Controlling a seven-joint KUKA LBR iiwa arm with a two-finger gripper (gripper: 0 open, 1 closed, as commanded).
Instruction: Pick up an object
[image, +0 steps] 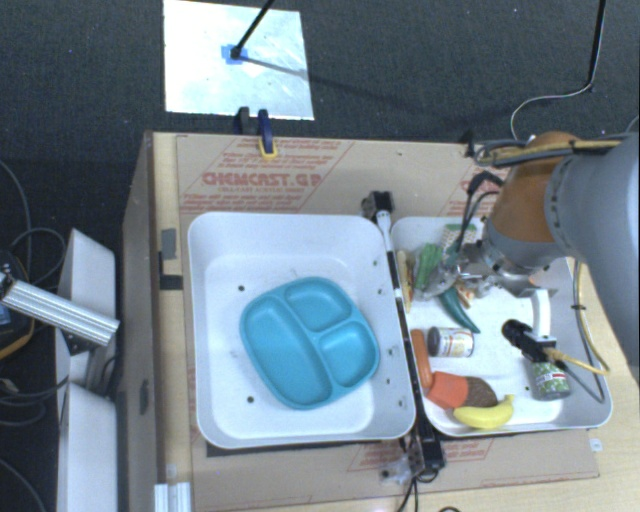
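The arm (590, 200) hides the end effector (470, 272) fingers.

The blue divided plate (308, 341) looks like smooth matt plastic. The two shallow white bins (215, 400) look like glossy plastic. The yellow banana (484, 413) has a smooth shine.

The claw (462, 272) hangs low over green items (432, 265) near the right bin's (590, 405) far edge. A banana (486, 413) lies at its near edge. The left bin (215, 250) holds a blue divided plate (308, 341).
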